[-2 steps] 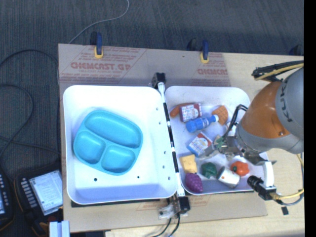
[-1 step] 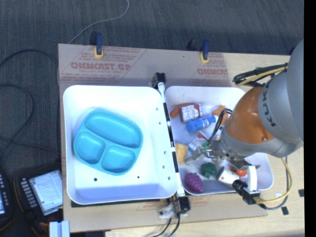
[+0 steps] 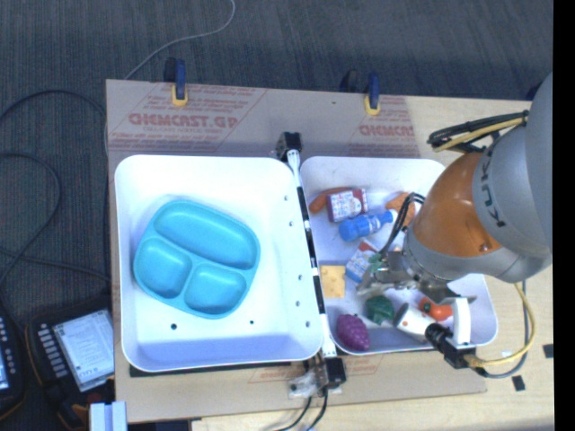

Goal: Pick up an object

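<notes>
Across the bench (image 3: pixel 225 106), two shallow white bins sit side by side. At nine o'clock from the centre, the left bin (image 3: pixel 144 330) bears a blue three-part tray (image 3: pixel 196 257), tilted a little, with one long compartment toward one o'clock and two smaller ones toward seven.

At three o'clock, the grey arm (image 3: pixel 530 196) with its orange band (image 3: pixel 454 214) reaches over the right bin (image 3: pixel 395 164), covering much of that bin's three-o'clock half. Its gripper (image 3: pixel 388 272) hangs low among the small things in that bin; whether its fingers are spread or closed I cannot tell, and nothing is plainly seen between them.

Small things in the right bin: a dark red packet (image 3: pixel 347 204) at twelve o'clock of the gripper, with an orange piece (image 3: pixel 317 204) just beside it at nine; a blue bottle (image 3: pixel 364 226) lying on its side below the packet; a yellow square (image 3: pixel 332 282) at nine o'clock of the gripper; a dark green lump (image 3: pixel 380 309) at six; a purple grape bunch (image 3: pixel 353 331) at seven, near the bin's lower rim.
</notes>
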Robot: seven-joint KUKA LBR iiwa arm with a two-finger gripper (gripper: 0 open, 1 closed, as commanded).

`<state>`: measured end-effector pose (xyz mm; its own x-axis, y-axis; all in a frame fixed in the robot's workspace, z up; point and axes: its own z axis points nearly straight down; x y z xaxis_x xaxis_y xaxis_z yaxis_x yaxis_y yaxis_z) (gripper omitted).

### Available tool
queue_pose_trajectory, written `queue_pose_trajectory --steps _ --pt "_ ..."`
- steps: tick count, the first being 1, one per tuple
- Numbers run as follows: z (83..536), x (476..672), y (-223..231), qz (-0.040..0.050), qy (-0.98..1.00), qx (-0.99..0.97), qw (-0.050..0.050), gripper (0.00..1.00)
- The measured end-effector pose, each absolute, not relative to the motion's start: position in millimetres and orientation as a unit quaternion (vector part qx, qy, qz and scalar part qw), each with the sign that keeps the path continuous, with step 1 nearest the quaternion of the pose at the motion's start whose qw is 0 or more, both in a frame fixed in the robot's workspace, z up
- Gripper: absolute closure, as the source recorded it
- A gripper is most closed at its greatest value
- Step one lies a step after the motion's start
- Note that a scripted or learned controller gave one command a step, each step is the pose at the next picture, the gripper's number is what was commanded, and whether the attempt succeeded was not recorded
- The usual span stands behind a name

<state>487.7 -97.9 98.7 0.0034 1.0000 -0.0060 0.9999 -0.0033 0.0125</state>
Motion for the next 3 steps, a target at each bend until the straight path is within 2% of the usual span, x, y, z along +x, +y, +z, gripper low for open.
queue_pose_trajectory --steps 1,2,3 --pt "98.6 487.5 -97.9 0.0022 0.706 0.708 0.006 0.0" --pt "108.2 487.9 -98.3 0.0021 0.706 0.709 0.006 1.0" --pt "108.1 487.9 -98.4 0.002 0.706 0.709 0.006 0.0"
